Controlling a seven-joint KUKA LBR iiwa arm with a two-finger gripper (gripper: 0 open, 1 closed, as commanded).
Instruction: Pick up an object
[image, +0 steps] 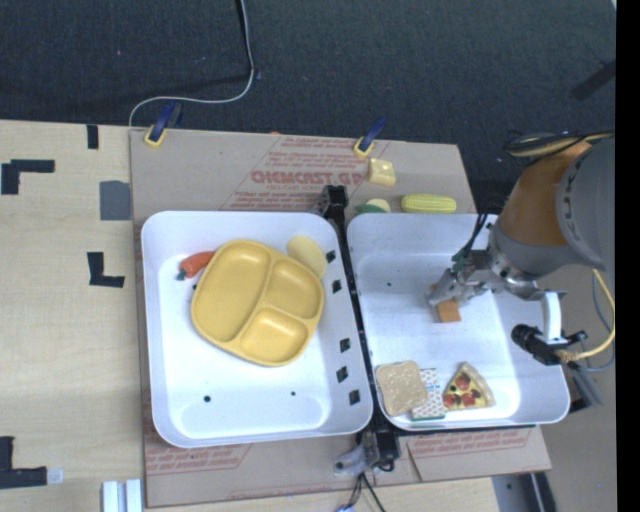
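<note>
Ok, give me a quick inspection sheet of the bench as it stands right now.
Surface: two white bins, left bin and right bin, on a cardboard sheet.
Job's things: small orange block, pizza slice, waffle-like piece in right bin.
Clutter: yellow divided plate, carrot, pale yellow piece in left bin; yellow block, corn cob behind the bins.
Grippers: gripper low over the orange block; hold unclear.
Cables: white cable at back; cables by the arm.
Surroundings: dark carpet.
</note>
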